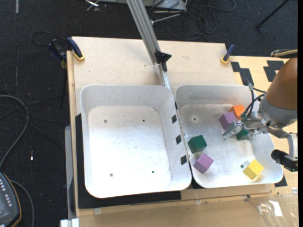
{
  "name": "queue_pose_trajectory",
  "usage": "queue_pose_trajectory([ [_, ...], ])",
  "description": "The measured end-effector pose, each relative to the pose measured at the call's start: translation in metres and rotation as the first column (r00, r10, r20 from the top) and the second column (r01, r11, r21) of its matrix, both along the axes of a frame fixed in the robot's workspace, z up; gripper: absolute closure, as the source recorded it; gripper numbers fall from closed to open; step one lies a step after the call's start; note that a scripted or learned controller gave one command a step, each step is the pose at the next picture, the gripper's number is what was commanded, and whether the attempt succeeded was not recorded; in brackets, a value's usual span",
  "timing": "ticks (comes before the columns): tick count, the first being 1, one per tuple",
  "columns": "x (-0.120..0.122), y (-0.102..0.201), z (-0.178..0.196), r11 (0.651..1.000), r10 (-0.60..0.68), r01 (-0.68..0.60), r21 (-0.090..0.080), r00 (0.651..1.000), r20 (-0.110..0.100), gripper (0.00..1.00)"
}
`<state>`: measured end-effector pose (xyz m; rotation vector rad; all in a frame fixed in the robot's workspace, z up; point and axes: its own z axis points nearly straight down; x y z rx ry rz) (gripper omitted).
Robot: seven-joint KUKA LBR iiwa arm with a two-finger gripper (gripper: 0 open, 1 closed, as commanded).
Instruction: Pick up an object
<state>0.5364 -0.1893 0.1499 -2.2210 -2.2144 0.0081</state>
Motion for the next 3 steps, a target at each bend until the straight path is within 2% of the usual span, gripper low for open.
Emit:
queue_pose_trajectory([
  [1,0.06,-0.018,-0.029,1.0,0.004,-0.004,-0.01,1.0,0.031,0.0],
  [3,0.099,-0.029,-0.035,1.0,0.005,-0.005,-0.008,1.0,0.03,0.0],
])
